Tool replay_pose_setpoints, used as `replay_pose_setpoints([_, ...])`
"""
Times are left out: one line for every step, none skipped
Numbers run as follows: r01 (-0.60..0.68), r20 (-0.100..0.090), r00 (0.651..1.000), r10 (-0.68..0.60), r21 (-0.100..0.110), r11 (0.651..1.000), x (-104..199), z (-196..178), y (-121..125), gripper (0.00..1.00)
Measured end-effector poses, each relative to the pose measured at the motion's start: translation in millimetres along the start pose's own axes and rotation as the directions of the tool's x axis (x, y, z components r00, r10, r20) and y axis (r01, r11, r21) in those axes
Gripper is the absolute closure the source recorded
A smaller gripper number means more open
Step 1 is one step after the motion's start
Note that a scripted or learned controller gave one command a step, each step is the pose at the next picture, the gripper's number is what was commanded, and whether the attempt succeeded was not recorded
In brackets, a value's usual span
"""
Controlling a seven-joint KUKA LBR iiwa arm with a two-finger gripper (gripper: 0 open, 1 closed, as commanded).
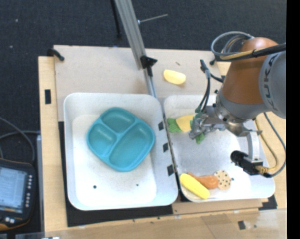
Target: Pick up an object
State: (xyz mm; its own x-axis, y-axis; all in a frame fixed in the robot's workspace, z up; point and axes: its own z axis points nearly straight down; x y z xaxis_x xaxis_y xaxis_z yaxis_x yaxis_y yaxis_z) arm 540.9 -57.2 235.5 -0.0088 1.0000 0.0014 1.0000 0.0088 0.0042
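The gripper (198, 132) is reaching into the right bin (224, 153) over a green piece (173, 125); I cannot tell its state. Next: closing, then lifting.

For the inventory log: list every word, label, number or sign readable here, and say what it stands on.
"KU": dark vertical letters on the grey arm casing, cut off at the frame edge.
Handheld screen at lower left: lit rows, too small and blurred to read.
Nothing else bears readable text.

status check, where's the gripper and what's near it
Gripper low in right bin, beside green and yellow pieces. Grip unconfirmed. Banana at front edge.
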Motion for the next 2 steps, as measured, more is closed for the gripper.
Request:
replay_pose_setpoints([0.0, 0.0, 1.0, 0.0, 0.002, 1.0, 61.9, 4.0, 4.8, 1.0])
replay_pose_setpoints([0.0, -0.001, 1.0, 0.0, 0.002, 1.0, 117.4, -3.7, -3.3, 1.0])
